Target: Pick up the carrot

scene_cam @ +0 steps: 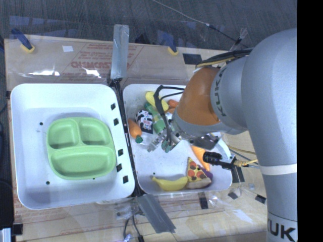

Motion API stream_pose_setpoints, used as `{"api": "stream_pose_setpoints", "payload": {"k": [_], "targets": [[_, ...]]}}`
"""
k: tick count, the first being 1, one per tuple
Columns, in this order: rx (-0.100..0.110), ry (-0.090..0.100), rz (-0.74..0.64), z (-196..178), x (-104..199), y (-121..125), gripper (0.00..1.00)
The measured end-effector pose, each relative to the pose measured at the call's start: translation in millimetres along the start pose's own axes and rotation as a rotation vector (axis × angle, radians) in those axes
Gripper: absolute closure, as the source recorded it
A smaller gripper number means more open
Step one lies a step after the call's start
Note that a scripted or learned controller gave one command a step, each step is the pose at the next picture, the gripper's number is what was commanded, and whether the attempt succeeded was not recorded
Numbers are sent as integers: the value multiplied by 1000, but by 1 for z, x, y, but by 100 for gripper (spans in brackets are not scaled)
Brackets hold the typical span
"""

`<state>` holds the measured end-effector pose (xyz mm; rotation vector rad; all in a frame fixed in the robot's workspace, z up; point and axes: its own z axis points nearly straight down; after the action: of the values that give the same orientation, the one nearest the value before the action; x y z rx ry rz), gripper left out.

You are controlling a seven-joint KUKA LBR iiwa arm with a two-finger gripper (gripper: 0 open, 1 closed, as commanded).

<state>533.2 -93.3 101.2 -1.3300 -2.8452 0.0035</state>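
A pale wooden worktop (60,59) is lying under a clear, glossy plastic sheet, with dark ribbed flooring (75,4) showing beyond its far edge. Two shallow white bins are sitting side by side on it, smooth and round-cornered. The left bin (25,135) is holding a matt green tray (81,147) with three compartments. The right bin (222,185) is carrying the small things: a short orange carrot (134,129) is lying near its left wall, just beside a black-and-white toy (145,121). A curved yellow banana (170,183) is resting at the near edge, touching a pizza slice (198,173). The smooth grey arm (262,110) with its orange band (199,100) is reaching in from the right. The hand (164,142) is hanging low over the middle of the right bin, apart from the carrot; whether it is parted or closed I cannot tell.
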Motion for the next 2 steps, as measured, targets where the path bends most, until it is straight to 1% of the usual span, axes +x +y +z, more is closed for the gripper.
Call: {"api": "stream_pose_setpoints", "payload": {"k": [1, 2], "targets": [[0, 1, -1, 0, 1, 0, 0], [0, 4, 253, 10, -45, -73, 0]]}}
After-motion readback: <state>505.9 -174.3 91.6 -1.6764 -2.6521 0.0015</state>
